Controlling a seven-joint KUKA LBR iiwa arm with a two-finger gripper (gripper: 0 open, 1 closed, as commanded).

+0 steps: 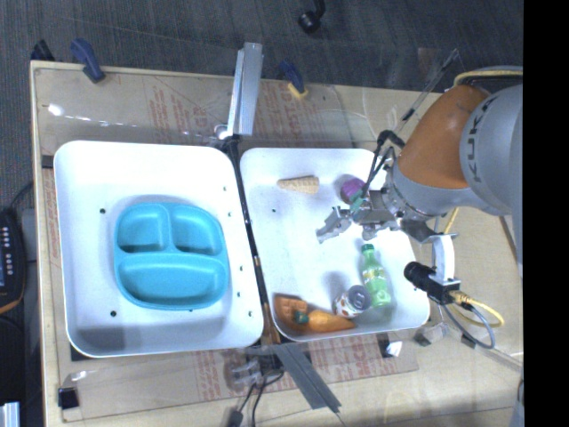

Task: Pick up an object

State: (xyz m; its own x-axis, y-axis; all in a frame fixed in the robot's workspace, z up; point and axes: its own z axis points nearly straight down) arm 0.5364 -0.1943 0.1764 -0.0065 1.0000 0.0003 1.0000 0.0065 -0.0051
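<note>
From my station, the jaws of the gripper (331, 228) look spread and hold nothing, above the right bin (267, 238). The green bottle (373, 274) lies near its front edge; I judge it light, stiff and slippery, best taken across the body.

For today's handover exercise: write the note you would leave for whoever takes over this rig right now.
Hand: over the middle of the right bin, nothing seen between its fingers.
Right bin: waffle cone near the far wall, purple object beside it, green bottle by the right wall, small can next to the bottle, carrot in the near corner.
Left bin: blue divided plate.
Done: nothing lifted yet.
Left: grasp one object and raise it.
</note>
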